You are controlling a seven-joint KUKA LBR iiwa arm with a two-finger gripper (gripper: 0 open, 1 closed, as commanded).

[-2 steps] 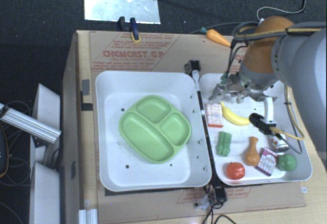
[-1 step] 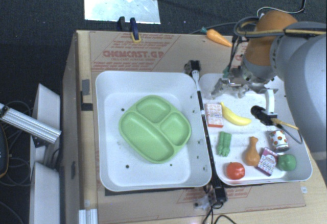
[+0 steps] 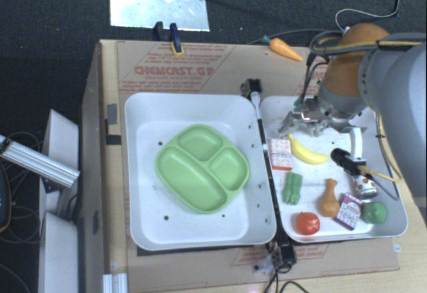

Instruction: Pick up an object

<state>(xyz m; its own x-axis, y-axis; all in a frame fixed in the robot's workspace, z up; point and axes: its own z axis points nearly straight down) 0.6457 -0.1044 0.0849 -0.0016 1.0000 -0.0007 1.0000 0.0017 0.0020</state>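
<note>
My gripper (image 3: 304, 126) hangs low over the far left part of the right bin (image 3: 315, 179), its two metal fingers spread apart with nothing between them. Just in front of it lies a yellow banana (image 3: 309, 153). A red and white carton (image 3: 280, 153) lies to the banana's left. Nearer the front are a green vegetable (image 3: 292, 187), a red tomato (image 3: 307, 223), a brown drumstick (image 3: 328, 198), a purple box (image 3: 348, 211), a small can (image 3: 365, 185) and a green ball (image 3: 375, 211).
The left bin (image 3: 141, 171) holds a green divided plate (image 3: 202, 167). An orange carrot (image 3: 285, 49) lies on the bench behind the right bin. A blue clamp (image 3: 175, 35) sits at the bench's far edge. The arm covers the right bin's far right corner.
</note>
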